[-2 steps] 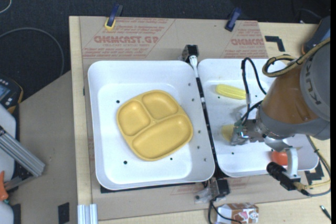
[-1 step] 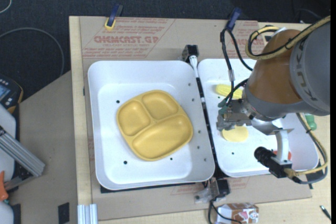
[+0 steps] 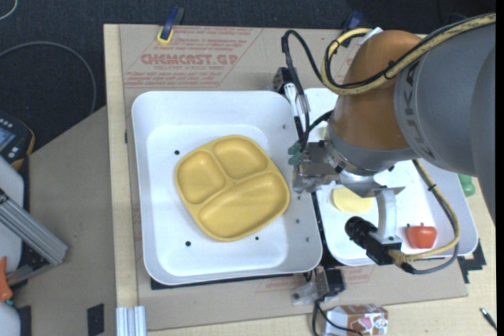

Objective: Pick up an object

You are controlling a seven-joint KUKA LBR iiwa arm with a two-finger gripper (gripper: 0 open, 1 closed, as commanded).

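Arm stretched in over the bench's right side

The grey KUKA arm [image 3: 461,102] enters from the right edge of the bench and its broad link slants down toward the bench's middle. The orange band above the wrist [image 3: 378,94] bulges at the link's end, with yellow and black cables looped around it. Below the band the grey wrist narrows to a metal gripper mount [image 3: 319,165] near the bench's centre (the fingers are hidden beneath it). A black cable trails from the wrist toward the bench's front edge.
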